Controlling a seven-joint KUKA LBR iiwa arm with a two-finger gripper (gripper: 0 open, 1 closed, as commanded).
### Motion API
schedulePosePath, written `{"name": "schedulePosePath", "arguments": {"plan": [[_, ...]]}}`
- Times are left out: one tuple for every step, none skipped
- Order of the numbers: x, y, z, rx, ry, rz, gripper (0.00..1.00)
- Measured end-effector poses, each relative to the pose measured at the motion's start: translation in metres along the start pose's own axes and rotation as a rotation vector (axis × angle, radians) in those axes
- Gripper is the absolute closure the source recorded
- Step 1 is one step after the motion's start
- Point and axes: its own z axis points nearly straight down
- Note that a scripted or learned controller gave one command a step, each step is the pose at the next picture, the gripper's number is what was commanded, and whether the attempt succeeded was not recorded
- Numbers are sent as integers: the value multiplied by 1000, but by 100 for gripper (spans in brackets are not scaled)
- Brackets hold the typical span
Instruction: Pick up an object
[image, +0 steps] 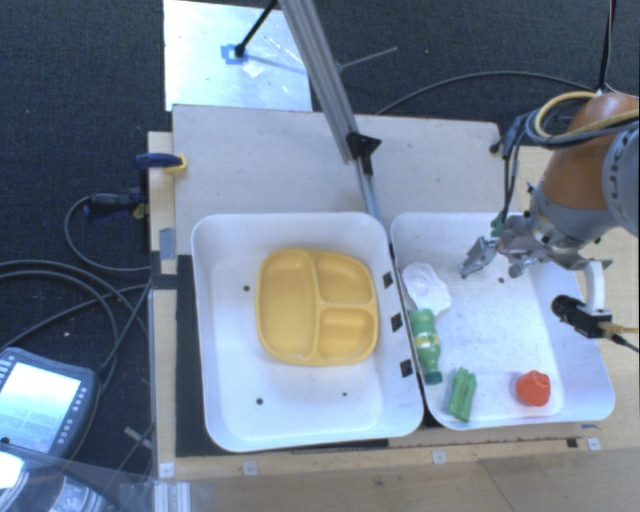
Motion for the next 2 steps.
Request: {"name": "schedulePosePath", "arguments": {"plan": [[5,-3,43,0,1,1,0],[5,-3,69,-1,0,1,0]]}}
